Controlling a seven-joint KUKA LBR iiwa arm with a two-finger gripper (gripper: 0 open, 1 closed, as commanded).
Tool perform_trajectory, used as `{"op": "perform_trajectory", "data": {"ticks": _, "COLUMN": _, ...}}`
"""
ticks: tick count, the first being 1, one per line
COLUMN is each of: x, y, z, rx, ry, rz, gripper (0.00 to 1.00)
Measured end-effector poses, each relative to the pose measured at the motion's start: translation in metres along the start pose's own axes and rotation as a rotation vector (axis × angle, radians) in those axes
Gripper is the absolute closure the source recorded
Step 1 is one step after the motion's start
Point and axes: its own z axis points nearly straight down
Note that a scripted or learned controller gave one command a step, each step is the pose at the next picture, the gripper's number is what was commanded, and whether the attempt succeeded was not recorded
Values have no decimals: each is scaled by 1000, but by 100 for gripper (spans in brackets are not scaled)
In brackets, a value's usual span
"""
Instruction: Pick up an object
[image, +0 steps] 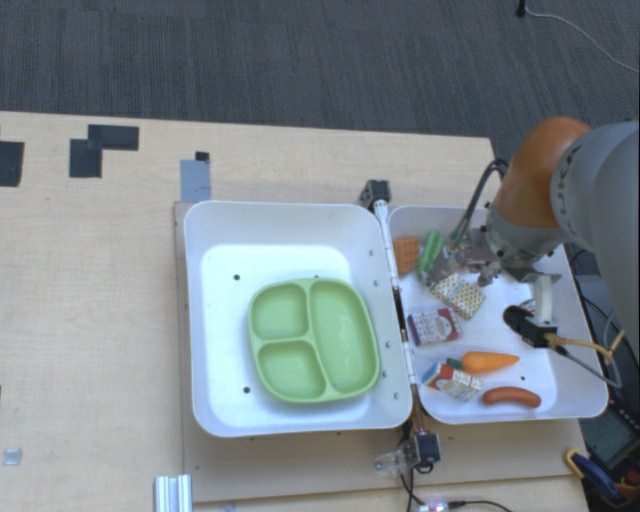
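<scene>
My gripper (463, 264) hangs low over the upper part of the right bin (570, 400), at the end of the grey arm with its orange band. It is directly above a small patterned box (459, 296) and beside a green object (430, 250), which it partly hides. An orange item (405, 254) lies at the bin's upper left. Below are a reddish packet (434, 326), a carrot (489, 362), a small colourful carton (451, 380) and a red sausage (512, 398). I cannot make out anything held.
The left bin (215, 300) holds a light green divided plate (313, 341). The ridge where the two bins meet (393, 300) runs just left of the objects. The arm covers the right bin's upper right corner.
</scene>
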Motion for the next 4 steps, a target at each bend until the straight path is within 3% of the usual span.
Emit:
{"op": "perform_trajectory", "data": {"ticks": 1, "x": 0, "y": 2, "z": -12, "rx": -5, "ry": 0, "rz": -1, "gripper": 100}}
{"op": "perform_trajectory", "data": {"ticks": 2, "x": 0, "y": 2, "z": -11, "rx": -5, "ry": 0, "rz": -1, "gripper": 0}}
{"op": "perform_trajectory", "data": {"ticks": 3, "x": 22, "y": -61, "z": 2, "rx": -6, "ry": -2, "rz": 5, "gripper": 0}}
{"op": "perform_trajectory", "data": {"ticks": 4, "x": 23, "y": -58, "z": -9, "rx": -13, "ry": -2, "rz": 3, "gripper": 100}}
